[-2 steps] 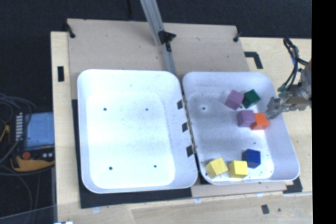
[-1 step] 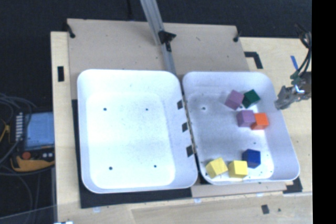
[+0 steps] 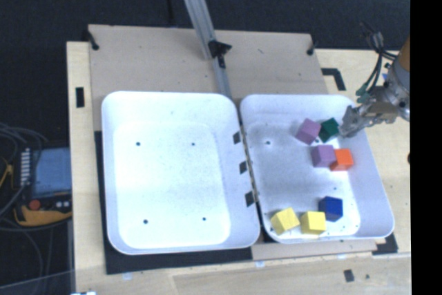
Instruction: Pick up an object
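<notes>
Approach step: the hand (image 3: 353,122) hovers just right of the small green block (image 3: 329,128) in the right white bin (image 3: 376,183); grip state unclear; next it must descend squarely over it

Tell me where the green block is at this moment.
In the camera view, the green block sits in the right bin, in its upper right part, beside a purple block and just left of the hand.
</notes>
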{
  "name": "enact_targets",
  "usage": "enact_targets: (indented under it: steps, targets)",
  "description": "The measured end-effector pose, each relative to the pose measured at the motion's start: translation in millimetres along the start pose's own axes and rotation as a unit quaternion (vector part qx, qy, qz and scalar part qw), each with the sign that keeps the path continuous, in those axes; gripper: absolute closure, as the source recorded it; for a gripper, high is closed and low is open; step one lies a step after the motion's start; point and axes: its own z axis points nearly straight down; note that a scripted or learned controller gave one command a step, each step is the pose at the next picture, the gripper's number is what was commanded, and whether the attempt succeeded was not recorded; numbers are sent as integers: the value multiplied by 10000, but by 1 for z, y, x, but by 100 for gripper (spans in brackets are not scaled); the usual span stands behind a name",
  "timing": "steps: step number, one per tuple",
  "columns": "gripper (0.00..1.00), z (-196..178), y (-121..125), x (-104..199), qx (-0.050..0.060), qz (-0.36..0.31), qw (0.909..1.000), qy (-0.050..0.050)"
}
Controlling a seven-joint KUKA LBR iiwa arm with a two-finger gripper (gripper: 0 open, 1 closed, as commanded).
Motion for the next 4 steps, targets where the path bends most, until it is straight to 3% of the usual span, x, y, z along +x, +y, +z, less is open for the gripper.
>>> enact_targets:
  steps: [2, 4]
  targets:
    - [100, 13, 41, 96, 0, -4, 10000, 5]
    - [100, 23, 51, 208, 10, -7, 10000, 8]
